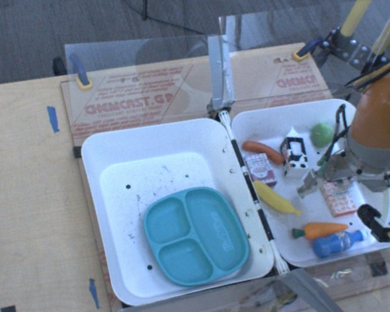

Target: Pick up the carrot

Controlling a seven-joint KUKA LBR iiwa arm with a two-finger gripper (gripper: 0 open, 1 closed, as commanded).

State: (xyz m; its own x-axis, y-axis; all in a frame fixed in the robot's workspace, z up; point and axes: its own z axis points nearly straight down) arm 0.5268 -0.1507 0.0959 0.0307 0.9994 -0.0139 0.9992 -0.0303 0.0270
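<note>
Over the right bin (292,250), the end effector (315,180) hangs from the grey arm's orange-banded wrist, low above the bin floor near the middle; whether it is open or closed I cannot tell, and nothing shows in its grip. Seven things lie in this bin, one of each. Just beside the end effector to the right lies a small red-and-white card (340,198). Toward the near edge lies the carrot (325,228), on its side with its green end pointing left, apart from the end effector. Touching it on the near side is a blue bottle (336,243), also on its side. To the left of the end effector a yellow banana (275,199) lies at a slant, and above that sits a small pinkish packet (259,168) by the bin's left wall. A red-orange sausage-shaped piece (262,150) lies near the far left corner, a black-and-white cow-patterned carton (294,153) stands next to it, and a green ball (321,133) rests further right near the far wall. The left bin (108,165) holds one thing, a teal tray (195,235) with three compartments, lying flat toward the near right corner. The two bins sit side by side on the desk (24,237), touching along their shared edge.
</note>
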